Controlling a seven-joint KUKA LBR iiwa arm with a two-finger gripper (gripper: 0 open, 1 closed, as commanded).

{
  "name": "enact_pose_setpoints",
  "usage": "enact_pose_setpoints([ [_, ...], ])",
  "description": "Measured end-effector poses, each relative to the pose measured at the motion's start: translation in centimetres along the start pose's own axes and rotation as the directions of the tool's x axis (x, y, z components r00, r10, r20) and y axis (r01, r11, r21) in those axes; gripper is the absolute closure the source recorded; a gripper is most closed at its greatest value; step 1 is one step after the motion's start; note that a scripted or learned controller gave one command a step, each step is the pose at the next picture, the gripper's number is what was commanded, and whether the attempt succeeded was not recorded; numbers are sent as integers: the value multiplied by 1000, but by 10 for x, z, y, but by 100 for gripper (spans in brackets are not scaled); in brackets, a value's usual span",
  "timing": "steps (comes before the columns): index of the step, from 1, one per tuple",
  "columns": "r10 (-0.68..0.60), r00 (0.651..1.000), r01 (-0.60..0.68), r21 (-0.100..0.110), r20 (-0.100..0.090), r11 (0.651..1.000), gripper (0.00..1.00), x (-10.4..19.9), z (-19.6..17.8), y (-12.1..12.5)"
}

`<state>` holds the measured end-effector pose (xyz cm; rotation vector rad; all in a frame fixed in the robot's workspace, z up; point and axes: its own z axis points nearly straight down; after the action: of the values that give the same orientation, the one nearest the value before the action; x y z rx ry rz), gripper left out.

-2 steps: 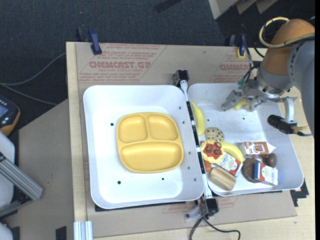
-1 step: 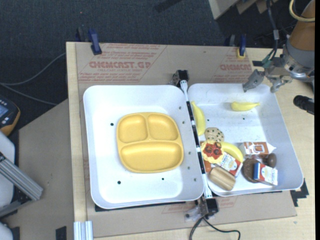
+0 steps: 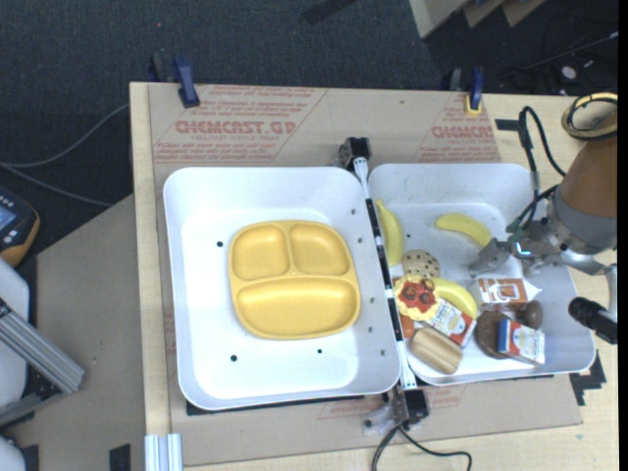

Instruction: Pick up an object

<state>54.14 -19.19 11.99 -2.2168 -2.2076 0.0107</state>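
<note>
- Two white bins sit side by side on the bench: the left bin and the right bin.
- A yellow tray with three compartments lies in the middle of the left bin.
- The arm comes in from 3 o'clock — grey wrist under an orange band — and the gripper hangs over the right bin's middle, near its 3 o'clock side.
- I cannot tell if the hand is open or closed; nothing shows between its tips.
- A banana lies just at 10 o'clock of the gripper, apart from it.
- A second banana lies along the bin's 9 o'clock wall.
- A cookie sits near the bin's centre; a third banana curves just below it.
- A small carton lies at 6 o'clock of the gripper, close under it.
- More food crowds the bin's 6 o'clock edge — a strawberry item, a bread roll, a brown piece.
</note>
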Motion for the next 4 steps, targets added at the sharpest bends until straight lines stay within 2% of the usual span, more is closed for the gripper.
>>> enact_pose_setpoints([
  [1,-6,1000,6,-12,2,1000,0,45,38,-12],
  [2,4,1000,-3,-11,6,1000,0,-23,36,-65],
  [3,-16,1000,16,-20,1,1000,0,103,36,-14],
  [4,-4,1000,4,-22,7,1000,100,95,24,-15],
])
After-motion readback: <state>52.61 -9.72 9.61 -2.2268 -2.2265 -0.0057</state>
